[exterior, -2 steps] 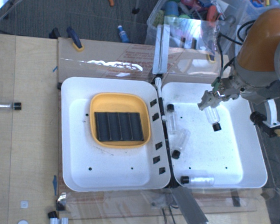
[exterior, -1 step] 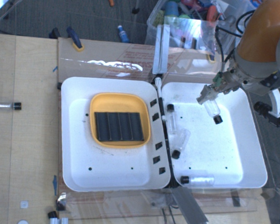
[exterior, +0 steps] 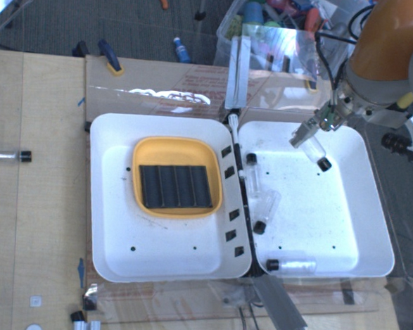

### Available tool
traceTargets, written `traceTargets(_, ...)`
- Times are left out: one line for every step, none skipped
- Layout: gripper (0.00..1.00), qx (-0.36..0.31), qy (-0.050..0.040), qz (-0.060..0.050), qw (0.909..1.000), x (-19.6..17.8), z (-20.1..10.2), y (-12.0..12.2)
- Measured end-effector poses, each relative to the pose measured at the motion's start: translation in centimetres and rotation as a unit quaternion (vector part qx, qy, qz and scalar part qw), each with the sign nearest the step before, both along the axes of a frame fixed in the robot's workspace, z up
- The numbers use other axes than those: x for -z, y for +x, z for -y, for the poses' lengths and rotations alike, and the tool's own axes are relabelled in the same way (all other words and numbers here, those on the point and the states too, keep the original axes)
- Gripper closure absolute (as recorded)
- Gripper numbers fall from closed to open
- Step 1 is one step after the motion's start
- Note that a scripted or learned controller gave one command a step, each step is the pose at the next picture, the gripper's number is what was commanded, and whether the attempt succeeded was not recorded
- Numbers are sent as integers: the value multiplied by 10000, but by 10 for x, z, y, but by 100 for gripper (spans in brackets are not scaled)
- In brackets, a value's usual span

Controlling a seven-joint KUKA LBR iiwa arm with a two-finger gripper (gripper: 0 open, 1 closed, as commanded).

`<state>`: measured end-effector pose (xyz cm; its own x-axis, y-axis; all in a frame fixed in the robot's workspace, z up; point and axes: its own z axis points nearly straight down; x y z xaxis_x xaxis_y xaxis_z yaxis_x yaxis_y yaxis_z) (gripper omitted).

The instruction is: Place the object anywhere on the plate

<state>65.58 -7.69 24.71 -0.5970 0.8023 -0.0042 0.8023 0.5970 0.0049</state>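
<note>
A yellow plate (exterior: 142,155) lies in the left bin (exterior: 109,246), and a dark ribbed block (exterior: 175,187) rests flat on it. My gripper (exterior: 304,136) hangs over the back of the right bin (exterior: 371,229), far to the right of the plate. Just below its tip lies a clear tube with a black cap (exterior: 320,157); whether the gripper touches it is not visible. Three more clear black-capped tubes lie in the right bin: one near the divider (exterior: 251,176), one lower (exterior: 263,210), and one at the front wall (exterior: 295,263).
Black clips (exterior: 233,213) line the ridge between the two bins. A clear box of coloured items (exterior: 287,25) stands behind the right bin. The grey and orange arm (exterior: 391,47) fills the top right. Small markers (exterior: 83,321) lie at the bench's front left.
</note>
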Motion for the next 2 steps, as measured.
traceTargets(100,-1373,-8,8,9905,-14,4,12)
traceTargets(100,-2315,1,-24,9728,54,11,-32)
